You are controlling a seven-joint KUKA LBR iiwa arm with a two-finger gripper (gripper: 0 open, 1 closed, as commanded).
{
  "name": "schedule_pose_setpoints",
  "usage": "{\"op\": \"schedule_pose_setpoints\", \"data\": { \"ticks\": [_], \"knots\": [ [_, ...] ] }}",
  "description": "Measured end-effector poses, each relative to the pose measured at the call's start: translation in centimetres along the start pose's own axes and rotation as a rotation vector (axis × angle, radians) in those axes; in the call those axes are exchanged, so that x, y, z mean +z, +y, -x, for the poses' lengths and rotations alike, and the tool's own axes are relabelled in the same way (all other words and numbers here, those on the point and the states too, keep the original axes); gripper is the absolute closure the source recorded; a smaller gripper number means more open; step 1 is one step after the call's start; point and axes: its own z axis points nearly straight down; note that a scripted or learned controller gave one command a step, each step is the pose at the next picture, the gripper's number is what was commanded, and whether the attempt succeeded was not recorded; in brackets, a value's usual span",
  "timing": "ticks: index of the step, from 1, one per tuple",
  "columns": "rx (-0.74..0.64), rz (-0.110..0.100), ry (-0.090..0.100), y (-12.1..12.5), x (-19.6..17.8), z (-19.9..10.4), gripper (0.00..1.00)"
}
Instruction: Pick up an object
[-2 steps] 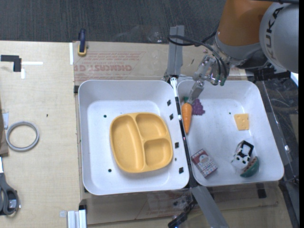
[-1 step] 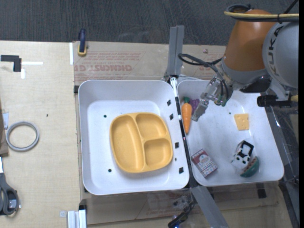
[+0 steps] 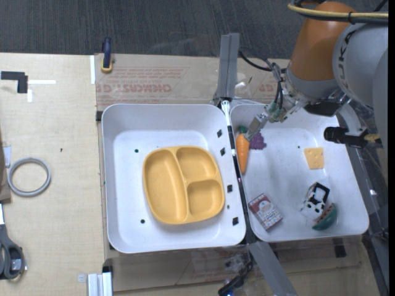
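**Robot arm reaching into the right of two white bins**

Nearest the camera, along the bottom edge, dark metal struts (image 3: 265, 276) and a cable are cut off and hard to make out. At 8 o'clock, scissor handles (image 3: 11, 259) are also cut by the frame.

Two shallow white bins sit side by side on a pale wooden bench (image 3: 49, 227). Behind them lies brown cardboard (image 3: 154, 82) with red printing that reads upside down and mirrored; the letters cannot be made out reliably. Beyond the bench is dark grey carpet. A grey tape ring (image 3: 28, 176) lies at 9 o'clock on the wood.

The left bin (image 3: 117, 165) holds a yellow divided tray (image 3: 183, 184) with three compartments, near the picture's centre.

The right bin (image 3: 345, 221) holds the loose objects. A carrot (image 3: 242, 152) lies against its left wall, touching a small purple item (image 3: 257, 142) whose shape is unclear. A yellow cheese wedge (image 3: 314, 158) sits at 3 o'clock. A small red printed box (image 3: 265, 211) lies at 5 o'clock; its label is too small to read. Just right of it, a black-and-white piece (image 3: 316, 198) rests against a green rounded piece (image 3: 325, 219).

The grey arm with its orange band (image 3: 318, 39) enters from 2 o'clock. The gripper (image 3: 258, 123) points down just above the purple item and the carrot's leafy top. Whether its fingers are open or closed cannot be told.
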Motion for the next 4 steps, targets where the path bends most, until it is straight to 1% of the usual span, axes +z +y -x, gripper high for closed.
{"op": "schedule_pose_setpoints", "data": {
  "ticks": [3, 4],
  "knots": [
    [0.0, 0.0, 0.0, 0.01, 0.0, -0.01, 0.0],
    [-0.003, -0.005, 0.0, 0.06, -0.57, 0.02, 1.0]
  ]
}}
